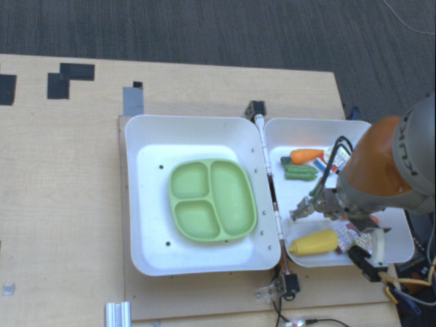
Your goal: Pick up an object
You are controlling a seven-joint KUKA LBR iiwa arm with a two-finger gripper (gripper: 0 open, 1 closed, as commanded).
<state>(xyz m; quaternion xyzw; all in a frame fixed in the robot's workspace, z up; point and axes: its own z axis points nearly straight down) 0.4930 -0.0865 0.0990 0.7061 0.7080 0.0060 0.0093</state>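
Bench (61, 182): pale wood-grain top with dark square patches toward the far left; grey ribbed carpet lies beyond its far edge.
Left bin (146, 203): shallow, smooth white plastic with rounded corners.
Tray (212, 200): light green, matte, rounded rectangle with three compartments, two small on the left and one long on the right; it lies flat in the middle of the left bin.
Right bin (279, 157): same white plastic, touching the left bin along a shared hinged edge.
Carrot (306, 156): orange, tapered, smooth; at the far side of the right bin.
Green vegetable (300, 172): dark green, ridged, elongated; just beside the carrot on its near side.
Yellow object (314, 242): glossy, rounded and oblong, like a toy squash; near the front wall of the right bin.
Arm (381, 165): grey shell with a broad orange band, over the right bin.
Gripper (304, 208): dark metal, low in the right bin between the green vegetable and the yellow object; whether its jaws are wide or narrow I cannot tell, and nothing is seen between them.
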